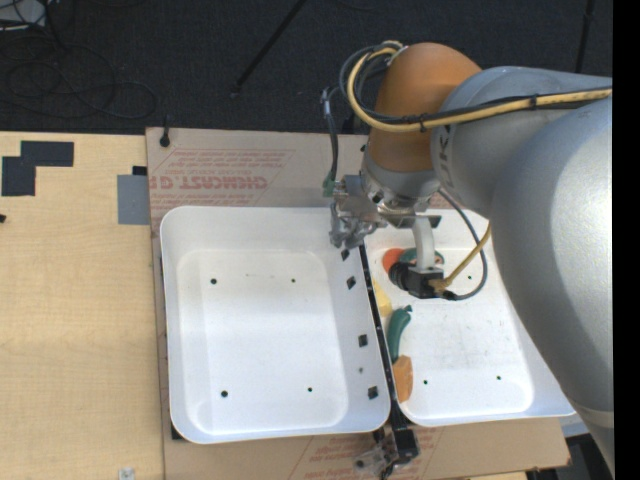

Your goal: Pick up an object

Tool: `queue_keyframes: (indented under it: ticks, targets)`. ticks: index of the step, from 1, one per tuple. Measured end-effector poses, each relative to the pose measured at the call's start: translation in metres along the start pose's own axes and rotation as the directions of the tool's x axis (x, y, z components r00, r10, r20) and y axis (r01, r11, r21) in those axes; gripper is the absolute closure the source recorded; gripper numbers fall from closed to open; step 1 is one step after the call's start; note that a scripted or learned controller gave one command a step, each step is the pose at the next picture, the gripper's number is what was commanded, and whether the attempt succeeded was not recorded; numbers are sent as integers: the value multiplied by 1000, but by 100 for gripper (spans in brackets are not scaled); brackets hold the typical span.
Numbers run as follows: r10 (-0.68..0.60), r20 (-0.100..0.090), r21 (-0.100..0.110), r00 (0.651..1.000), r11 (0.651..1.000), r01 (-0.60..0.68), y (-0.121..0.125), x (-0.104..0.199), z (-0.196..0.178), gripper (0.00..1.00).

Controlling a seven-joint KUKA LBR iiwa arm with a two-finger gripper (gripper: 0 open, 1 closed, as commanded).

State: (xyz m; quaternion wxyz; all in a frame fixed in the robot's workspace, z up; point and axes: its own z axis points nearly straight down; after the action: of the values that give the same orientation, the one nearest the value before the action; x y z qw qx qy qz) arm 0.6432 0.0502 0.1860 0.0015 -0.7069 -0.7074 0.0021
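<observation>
Gripper [352, 230] is hung over the bins' shared edge, at ten o'clock from the green toy [400, 326]; its jaw state cannot be told.

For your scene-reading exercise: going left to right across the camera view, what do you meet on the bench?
Bare wooden benchtop → left white bin → green object in the right white bin → grey arm.

Robotics lab: grey KUKA arm [520, 158] at 3 o'clock over two white bins [180, 268], cardboard-lined plywood bench [70, 348], loose cables [60, 28] on dark floor at 11 o'clock.
</observation>
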Motion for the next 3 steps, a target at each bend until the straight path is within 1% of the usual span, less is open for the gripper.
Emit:
queue_keyframes:
  ticks: [1,2,3]
  targets:
    - [-1,0,1,1000,1000,1,0,-1,-11,100]
    - [-1,0,1,1000,1000,1,-14,9,0,100]
    - [0,-1,-16,1000,1000,0,2,4,-128,100]
